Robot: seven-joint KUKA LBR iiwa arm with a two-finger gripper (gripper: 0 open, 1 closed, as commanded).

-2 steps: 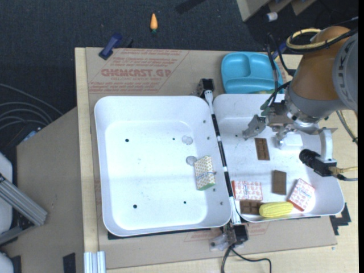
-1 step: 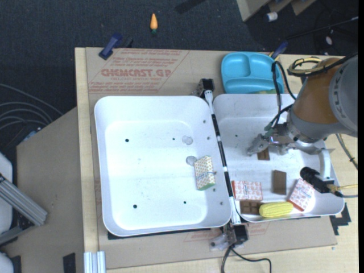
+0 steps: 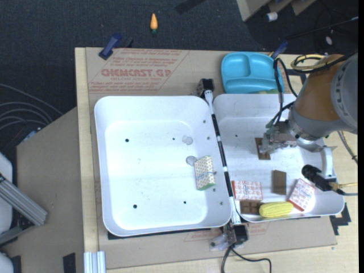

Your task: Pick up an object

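Glossy white plastic bins point(image 3: 108, 118) sit on a matt cardboard sheet point(image 3: 142, 67) (printed red).

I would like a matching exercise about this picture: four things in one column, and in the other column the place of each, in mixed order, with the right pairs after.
Things:
1. yellow corn cob
2. light blue tray
3. patterned small box
4. brown block

Places:
A. on the bench behind the right bin
B. in the left bin, near its right wall
C. at the front edge of the right bin
D. in the right bin, just behind the corn cob

Pairs: 1-C, 2-A, 3-B, 4-D
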